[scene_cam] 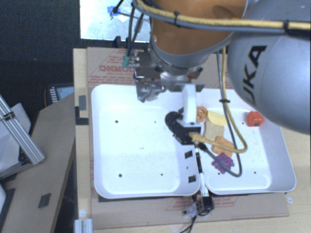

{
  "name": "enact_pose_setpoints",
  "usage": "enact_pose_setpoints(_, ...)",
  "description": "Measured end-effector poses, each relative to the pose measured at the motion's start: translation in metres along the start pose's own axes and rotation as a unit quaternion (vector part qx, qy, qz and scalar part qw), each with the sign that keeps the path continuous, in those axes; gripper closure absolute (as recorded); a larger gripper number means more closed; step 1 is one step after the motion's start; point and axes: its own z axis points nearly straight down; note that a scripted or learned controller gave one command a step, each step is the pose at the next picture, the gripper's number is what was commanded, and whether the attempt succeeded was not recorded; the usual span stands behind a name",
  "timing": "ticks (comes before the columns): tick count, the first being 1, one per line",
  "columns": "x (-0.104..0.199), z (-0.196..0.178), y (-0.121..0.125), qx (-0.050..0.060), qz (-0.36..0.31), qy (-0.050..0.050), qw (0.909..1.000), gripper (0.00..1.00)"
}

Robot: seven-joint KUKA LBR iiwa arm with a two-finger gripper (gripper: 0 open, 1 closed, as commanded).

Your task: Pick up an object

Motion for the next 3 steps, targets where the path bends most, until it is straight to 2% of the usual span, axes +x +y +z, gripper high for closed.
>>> enact_pose_setpoints(1,0.0,-0.113,0.023,0.002,0.0,-0.001,1.0,1.0)
enact_pose_setpoints(2,0.001,-0.117,0.022,0.008,-0.003,-0.003,1.0,1.0)
enact_pose_setpoints(3,0.002,-0.128,0.023,0.007,-0.006,-0.003,1.0,1.0)
